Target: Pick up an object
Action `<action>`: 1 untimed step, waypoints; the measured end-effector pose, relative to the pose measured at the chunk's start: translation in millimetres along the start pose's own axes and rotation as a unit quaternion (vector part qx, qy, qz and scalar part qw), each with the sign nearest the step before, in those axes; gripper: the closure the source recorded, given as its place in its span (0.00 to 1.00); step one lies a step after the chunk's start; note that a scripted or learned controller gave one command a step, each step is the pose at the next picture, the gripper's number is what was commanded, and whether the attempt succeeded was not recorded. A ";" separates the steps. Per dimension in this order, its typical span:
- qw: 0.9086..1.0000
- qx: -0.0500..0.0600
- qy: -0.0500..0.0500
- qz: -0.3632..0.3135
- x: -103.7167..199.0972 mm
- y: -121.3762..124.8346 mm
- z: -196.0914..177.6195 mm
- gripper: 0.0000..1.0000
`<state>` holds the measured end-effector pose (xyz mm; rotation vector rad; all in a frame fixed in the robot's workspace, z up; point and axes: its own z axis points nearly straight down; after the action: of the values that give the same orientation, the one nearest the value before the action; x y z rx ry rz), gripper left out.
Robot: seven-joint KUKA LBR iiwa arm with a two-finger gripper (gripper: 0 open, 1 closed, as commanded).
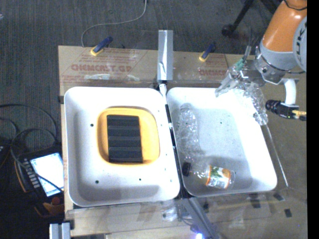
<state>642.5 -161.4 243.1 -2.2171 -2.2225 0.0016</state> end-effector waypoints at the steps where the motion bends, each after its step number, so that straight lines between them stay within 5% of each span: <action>1: 0.999 0.000 -0.001 -0.045 -44.3 -69.4 59.7 0.00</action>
<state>573.0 -205.8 183.5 -2.1156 -2.3208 0.0040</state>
